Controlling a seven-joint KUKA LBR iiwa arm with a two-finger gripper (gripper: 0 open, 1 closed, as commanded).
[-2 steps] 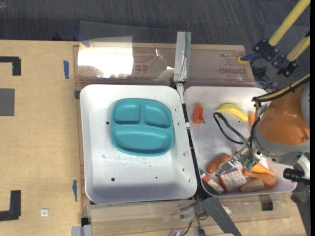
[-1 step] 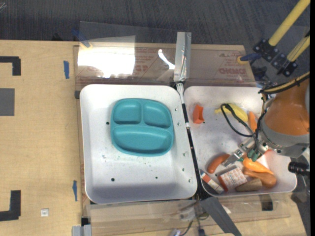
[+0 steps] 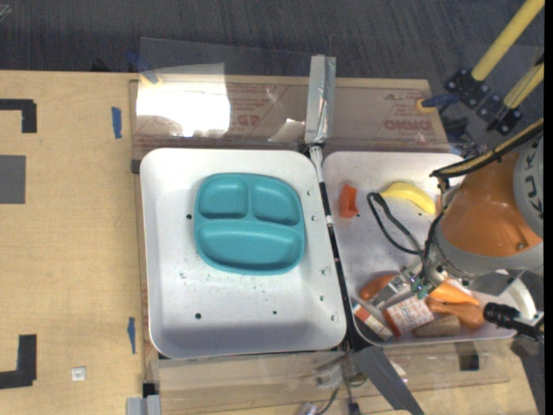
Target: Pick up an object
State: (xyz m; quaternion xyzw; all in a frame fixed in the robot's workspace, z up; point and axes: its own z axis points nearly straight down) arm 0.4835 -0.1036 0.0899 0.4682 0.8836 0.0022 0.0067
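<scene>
Right, arm is down low over the right bin, gripper buried in a heap of objects near the front wall. Objects sit directly under and touching the tool, probably orange pieces plus a labelled box, too cluttered to separate. Yellow banana lies further back, small orange block near the divider. Left bin holds a teal divided plate.
</scene>
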